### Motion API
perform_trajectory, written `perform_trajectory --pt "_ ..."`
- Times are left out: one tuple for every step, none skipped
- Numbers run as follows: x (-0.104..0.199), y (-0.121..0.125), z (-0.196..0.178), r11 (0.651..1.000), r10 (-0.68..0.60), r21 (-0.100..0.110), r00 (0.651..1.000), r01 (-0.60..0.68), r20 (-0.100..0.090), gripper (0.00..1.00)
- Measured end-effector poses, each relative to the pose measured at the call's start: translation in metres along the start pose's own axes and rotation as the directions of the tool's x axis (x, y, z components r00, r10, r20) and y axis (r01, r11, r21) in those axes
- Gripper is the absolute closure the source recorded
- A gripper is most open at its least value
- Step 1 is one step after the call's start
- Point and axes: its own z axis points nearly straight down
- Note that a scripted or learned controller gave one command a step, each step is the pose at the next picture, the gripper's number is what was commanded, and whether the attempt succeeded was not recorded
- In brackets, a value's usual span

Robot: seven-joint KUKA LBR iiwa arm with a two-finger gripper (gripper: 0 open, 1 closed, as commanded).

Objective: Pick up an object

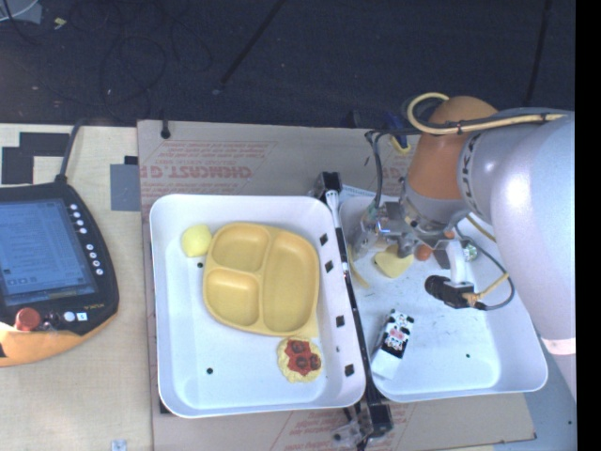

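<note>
With the gripper point(402, 244) low in the right bin point(498, 369) just above a pale yellow piece point(392, 265), its finger state too hidden to tell, I'd centre squarely over the piece before closing, keeping off the bin wall.

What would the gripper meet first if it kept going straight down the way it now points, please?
Most likely the pale yellow wedge lying in the right bin, directly beneath the gripper. Depth is hard to judge from above, so it may already be touching it.
</note>
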Motion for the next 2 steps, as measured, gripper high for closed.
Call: perform_trajectory --pt "-0.005 -0.057 0.000 1.000 0.005 0.002 1.000 -0.005 -0.001 0.00" --pt "-0.006 -0.117 -0.001 1.000 0.004 -0.002 1.000 -0.004 -0.002 0.00"
